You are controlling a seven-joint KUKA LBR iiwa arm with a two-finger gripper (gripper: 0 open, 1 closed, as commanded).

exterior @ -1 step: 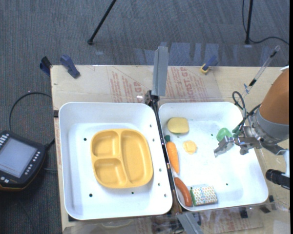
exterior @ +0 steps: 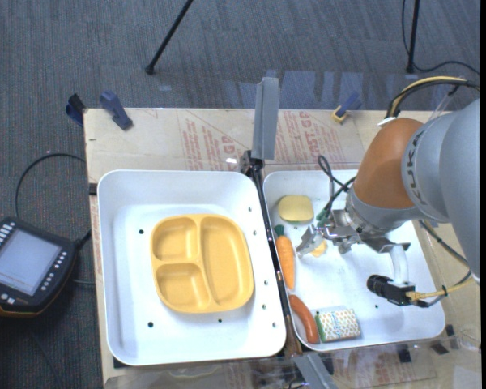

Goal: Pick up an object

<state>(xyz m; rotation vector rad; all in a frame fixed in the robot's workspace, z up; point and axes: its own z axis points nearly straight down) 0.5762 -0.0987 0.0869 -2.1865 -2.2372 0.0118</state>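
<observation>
My gripper (exterior: 322, 241) hangs low in the right bin (exterior: 421, 314), close to its left side, with the fingers spread open. A small pale yellow piece (exterior: 320, 250) lies on the bin floor just under it, not clearly gripped. An orange carrot (exterior: 286, 262) lies lengthwise to the left of the gripper, along the bin's left wall. A pale yellow round object (exterior: 295, 209) sits just behind the gripper. A red sausage (exterior: 304, 318) and a small patterned block (exterior: 338, 324) lie at the bin's front.
The left bin (exterior: 121, 217) holds a yellow divided plate (exterior: 202, 262) in its middle. A grey upright post (exterior: 266, 124) stands behind the seam between the bins. The arm's orange and grey body (exterior: 405, 177) covers the right bin's back right.
</observation>
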